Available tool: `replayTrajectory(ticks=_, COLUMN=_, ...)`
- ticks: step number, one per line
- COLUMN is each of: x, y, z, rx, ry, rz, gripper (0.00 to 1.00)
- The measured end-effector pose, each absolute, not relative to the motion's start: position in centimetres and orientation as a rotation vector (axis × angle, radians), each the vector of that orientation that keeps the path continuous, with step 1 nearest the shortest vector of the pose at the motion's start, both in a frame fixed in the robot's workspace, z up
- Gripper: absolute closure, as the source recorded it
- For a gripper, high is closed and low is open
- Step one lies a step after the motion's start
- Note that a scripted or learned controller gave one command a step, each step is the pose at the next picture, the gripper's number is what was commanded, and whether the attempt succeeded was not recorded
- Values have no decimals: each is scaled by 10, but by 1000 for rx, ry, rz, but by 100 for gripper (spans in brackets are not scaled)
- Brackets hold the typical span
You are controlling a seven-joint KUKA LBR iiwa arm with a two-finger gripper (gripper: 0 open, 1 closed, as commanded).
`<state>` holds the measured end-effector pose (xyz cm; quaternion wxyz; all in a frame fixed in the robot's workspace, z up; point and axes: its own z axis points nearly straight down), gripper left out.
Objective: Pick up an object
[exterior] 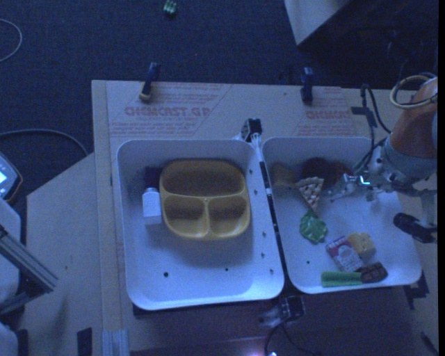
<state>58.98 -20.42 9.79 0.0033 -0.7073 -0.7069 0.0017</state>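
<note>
Dim bench (104,208); hand (348,186) indistinct.

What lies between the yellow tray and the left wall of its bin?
In the camera view, a small white bottle stands between the yellow tray and the left bin's wall.

Pretty dim in here, everything's got a bluish cast. The floor (76,42) is dark, looks like carpet, with a thin pale cable (12,43) looping across it on the left. The bench (62,229) is a light wood-colored top, and a sheet of board (174,108) with faded reddish printing lies on it, pinned along the far edge by two dark clamps (149,80). Some pale boxy furniture (313,17) pokes in at the top.
</note>
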Motion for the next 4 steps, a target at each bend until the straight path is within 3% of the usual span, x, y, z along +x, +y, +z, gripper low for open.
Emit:
replayTrajectory(ticks=1, x=590, y=-203, z=84, rx=-2218, ry=-2219, rz=3, gripper=0)
replayTrajectory(ticks=2, x=591, y=-204, z=96, rx=-2221, ry=-2222, rz=0, gripper=100)
replayTrajectory(ticks=4, x=590, y=-200, z=205, rx=-2227, ry=-2229, rz=-6, gripper=100)
